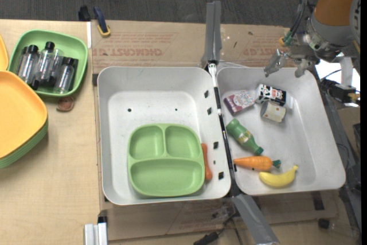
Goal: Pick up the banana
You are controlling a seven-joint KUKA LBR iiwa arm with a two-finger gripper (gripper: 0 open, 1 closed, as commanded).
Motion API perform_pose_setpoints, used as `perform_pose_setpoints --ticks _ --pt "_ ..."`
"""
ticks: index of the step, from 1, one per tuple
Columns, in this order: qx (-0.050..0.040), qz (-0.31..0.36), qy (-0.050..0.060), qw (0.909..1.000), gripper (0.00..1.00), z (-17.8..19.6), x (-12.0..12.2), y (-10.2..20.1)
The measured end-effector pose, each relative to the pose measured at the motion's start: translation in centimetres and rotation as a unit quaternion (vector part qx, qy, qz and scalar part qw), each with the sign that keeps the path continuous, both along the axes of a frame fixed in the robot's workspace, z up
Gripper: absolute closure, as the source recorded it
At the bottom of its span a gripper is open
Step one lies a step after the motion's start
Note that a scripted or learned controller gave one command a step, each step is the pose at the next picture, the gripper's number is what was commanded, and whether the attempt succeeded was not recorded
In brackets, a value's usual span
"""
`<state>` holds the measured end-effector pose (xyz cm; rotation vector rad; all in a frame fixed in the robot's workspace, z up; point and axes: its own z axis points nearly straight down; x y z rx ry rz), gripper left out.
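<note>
Lying in bin (330,140), one banana (278,177)

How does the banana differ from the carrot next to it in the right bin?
Colour: the banana is plain yellow; the carrot is orange with a green tip at its right end.
Shape: the banana is curved, ends turned up; the carrot is straight and tapers to a point on the left.
Place: the banana lies closer to the bin's front wall, the carrot just behind it.
Both lie flat in the right bin, far from the end effector.
</note>
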<state>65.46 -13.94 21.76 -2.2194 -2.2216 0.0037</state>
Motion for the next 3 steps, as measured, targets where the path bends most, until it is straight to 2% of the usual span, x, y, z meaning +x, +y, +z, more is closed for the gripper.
perform_pose_setpoints --ticks 1,2,3 --pt "-0.0006 -0.147 -0.001 0.9892 0.0 -10.6 0.4 -4.2" --pt "0.0036 -0.39 -0.003 0.9207 0.0 -11.0 -0.1 -6.8" --pt "-0.0013 -0.598 0.0 0.8011 0.0 -5.8 -0.5 -4.8"
